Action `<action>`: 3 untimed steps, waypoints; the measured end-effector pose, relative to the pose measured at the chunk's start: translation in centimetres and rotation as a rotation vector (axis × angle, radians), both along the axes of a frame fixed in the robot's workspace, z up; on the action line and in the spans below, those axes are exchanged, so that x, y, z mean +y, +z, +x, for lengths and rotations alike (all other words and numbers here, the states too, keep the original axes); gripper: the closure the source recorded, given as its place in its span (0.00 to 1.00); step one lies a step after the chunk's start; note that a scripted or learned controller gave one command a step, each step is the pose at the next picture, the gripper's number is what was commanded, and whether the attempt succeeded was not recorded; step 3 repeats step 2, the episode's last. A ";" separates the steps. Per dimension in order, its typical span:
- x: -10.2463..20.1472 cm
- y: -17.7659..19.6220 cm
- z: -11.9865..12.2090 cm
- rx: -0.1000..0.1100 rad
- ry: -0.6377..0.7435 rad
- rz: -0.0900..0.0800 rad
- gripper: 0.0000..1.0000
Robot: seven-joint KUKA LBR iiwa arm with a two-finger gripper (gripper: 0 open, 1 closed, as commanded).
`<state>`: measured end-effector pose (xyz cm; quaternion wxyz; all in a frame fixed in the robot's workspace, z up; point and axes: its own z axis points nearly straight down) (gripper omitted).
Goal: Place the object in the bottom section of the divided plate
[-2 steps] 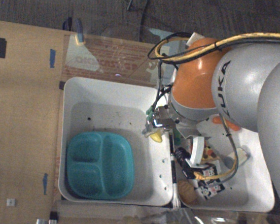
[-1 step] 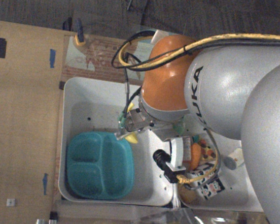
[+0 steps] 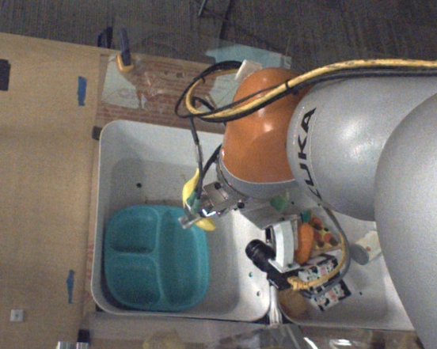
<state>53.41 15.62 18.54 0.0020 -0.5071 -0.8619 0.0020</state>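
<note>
The grey arm (image 3: 343, 138) bears black "KUKA" lettering.

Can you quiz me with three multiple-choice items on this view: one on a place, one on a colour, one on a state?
1. Where does the divided plate lie?
A. In the left bin
B. On the cardboard outside the bins
C. In the right bin

2. What colour is the divided plate?
A. White
B. Teal
C. Orange

3. What lies in the plate's sections?
A. A yellow object in the bottom one
B. An orange object in each
C. Nothing that can be seen

Answers: 1 A, the plate sits on the left bin's floor near its lower corner. 2 B, it is teal against the white bin. 3 C, all sections visible look bare, while a yellow object is at the gripper by the plate's upper right edge.
</note>
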 end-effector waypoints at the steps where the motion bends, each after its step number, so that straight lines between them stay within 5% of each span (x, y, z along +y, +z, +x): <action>1: 3.3 -7.0 -2.3 -0.003 -0.234 -0.001 1.00; 2: 2.3 -6.8 -2.0 -0.010 -0.246 -0.012 0.00; 3: 2.3 -6.8 -2.0 -0.010 -0.246 -0.012 0.00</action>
